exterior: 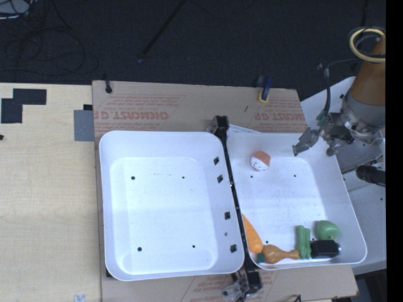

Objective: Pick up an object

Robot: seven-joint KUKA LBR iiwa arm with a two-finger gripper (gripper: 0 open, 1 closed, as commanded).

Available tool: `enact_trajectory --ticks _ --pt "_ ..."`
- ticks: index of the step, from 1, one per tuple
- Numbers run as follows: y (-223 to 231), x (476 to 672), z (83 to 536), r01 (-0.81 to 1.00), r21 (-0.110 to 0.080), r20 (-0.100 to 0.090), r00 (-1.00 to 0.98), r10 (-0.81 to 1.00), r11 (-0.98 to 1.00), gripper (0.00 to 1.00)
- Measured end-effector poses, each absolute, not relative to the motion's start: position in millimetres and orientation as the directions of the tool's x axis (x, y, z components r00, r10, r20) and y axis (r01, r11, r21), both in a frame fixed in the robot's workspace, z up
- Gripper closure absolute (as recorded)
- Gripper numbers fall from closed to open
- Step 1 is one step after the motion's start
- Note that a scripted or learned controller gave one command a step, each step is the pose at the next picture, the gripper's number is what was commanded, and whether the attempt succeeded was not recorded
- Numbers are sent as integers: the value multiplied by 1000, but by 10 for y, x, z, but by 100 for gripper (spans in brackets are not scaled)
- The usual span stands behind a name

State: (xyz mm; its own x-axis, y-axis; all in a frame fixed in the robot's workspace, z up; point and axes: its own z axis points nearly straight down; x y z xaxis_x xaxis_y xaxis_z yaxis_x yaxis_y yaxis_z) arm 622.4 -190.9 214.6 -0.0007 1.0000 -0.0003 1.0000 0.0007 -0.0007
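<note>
- The pincer (318, 140) hangs over the far right edge of the right bin (286, 190), its two dark fingers spread apart with nothing between them.
- Nearest to it, a small white-and-orange ball (259, 161) lies apart on the bin's floor, toward the far wall.
- The other objects cluster along the bin's near wall: an orange carrot (251, 233) lies by the divider between the two bins, and a tan gourd-shaped toy (280, 254) lies just beside it.
- Further along that wall, a green stick-like piece (303, 241) stands beside a black block (324, 249), with a green rounded toy (327, 229) just behind the block.
- The left bin (164, 203) sits beside the right bin on cardboard (189, 106) covering the surface.
</note>
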Motion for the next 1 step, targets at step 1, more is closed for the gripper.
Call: enact_trajectory --ticks 1 --pt "-1910 6225 2243 1000 -1 0 -2 1000 2 100"
